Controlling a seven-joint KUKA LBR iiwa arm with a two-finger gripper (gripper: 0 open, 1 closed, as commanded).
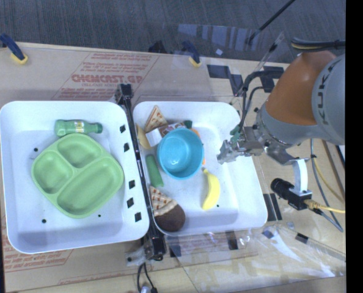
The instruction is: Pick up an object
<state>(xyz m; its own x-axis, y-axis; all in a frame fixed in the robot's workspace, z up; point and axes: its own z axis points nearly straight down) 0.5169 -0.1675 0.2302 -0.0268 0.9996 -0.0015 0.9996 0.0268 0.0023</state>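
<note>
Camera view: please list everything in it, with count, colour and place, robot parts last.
bins: 2, white, side by side on the bench
divided plate: 1, green, left bin
bottle: 1, green, left bin, far side
bowl: 1, blue, right bin middle
banana: 1, yellow, right bin, beside the bowl
pizza slice: 1, tan, right bin far corner
clamps: 2, blue and yellow, bench far edge
arm: 1, grey and orange, right
gripper: 1, grey, over right bin's right side

"CHEMCAST" — cardboard sheet (pixel 102 78); "KUKA" — arm (pixel 328 96)
</note>
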